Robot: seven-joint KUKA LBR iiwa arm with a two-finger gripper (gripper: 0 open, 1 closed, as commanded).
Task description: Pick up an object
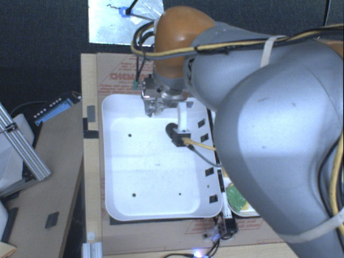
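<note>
A: Describe the work surface.

B: A brown cardboard-covered bench [91,160] carries the left white bin [123,198], the reference landmark. A dark backdrop lies behind the bench. A sheet of reflective foil [107,15] sits beyond the bin's far edge, well apart from it.

A: Arm position relative to the bin?

B: The grey arm [269,117] enters from the right and covers most of that side. Its orange band [180,31] sits above the bin's far rim. A yellow cable [226,44] runs along the arm.

A: Gripper position and state?

B: The gripper [152,107] hangs over the bin's far edge, near the middle of that rim. Whether it is wide, narrow, or holding something cannot be told; the wrist housing hides the detail. Nothing can be seen gripped.

A: Location of an object to pick?

B: A green-and-white object [236,198] lies just beyond the bin's right wall, near the bin's near right corner, in the second bin [250,213], largely covered by the arm. Its identity cannot be determined.

A: Other items?

B: A black fitting [174,133] with a yellow lead hangs over the bin's floor, right of centre. An aluminium extrusion [21,149] stands left of the bin, well apart.
</note>
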